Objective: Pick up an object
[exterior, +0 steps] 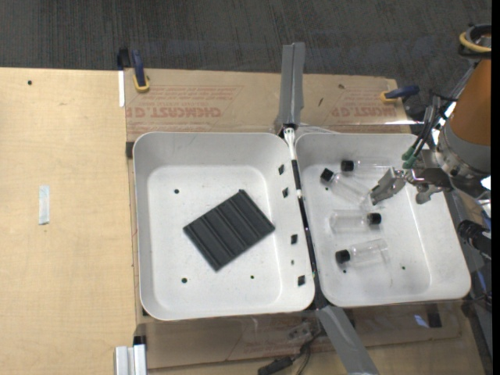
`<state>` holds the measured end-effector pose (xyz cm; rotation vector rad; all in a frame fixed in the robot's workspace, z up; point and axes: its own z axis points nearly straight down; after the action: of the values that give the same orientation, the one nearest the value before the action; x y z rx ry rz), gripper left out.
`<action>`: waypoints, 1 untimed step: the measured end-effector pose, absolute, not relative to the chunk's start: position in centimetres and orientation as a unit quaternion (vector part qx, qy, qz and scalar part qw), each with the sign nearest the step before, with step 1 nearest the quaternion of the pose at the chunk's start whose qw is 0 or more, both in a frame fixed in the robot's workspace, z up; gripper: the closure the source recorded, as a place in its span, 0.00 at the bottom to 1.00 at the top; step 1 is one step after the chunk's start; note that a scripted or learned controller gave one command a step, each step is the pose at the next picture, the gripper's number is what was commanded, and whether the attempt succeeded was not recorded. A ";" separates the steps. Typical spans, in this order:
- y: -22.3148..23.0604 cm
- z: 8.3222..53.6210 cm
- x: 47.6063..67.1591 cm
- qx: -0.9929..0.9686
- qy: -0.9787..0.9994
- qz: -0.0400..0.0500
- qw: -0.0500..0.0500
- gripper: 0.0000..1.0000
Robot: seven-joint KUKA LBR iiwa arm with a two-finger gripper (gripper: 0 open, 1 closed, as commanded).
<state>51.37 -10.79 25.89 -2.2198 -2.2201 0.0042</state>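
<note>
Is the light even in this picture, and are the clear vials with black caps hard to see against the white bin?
In the camera view the light is soft and even, with only faint shadows. The dark ribbed rectangular plate in the left white bin is sharp. The three clear vials with black caps nearly melt into the right white bin. The tool is slightly blurred.

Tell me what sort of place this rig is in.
Probably a lab or workshop test bench: two white bins, left bin and right bin, sit on clamped cardboard, the gripper hangs over clear vials, and a ridged black pad lies alone.
</note>
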 end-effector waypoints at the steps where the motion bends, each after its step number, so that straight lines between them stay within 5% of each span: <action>1: -15.5 17.9 51.3 -0.713 -0.701 0.001 0.001 0.00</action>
<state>51.35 -15.51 17.91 -2.2394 -2.1994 0.0034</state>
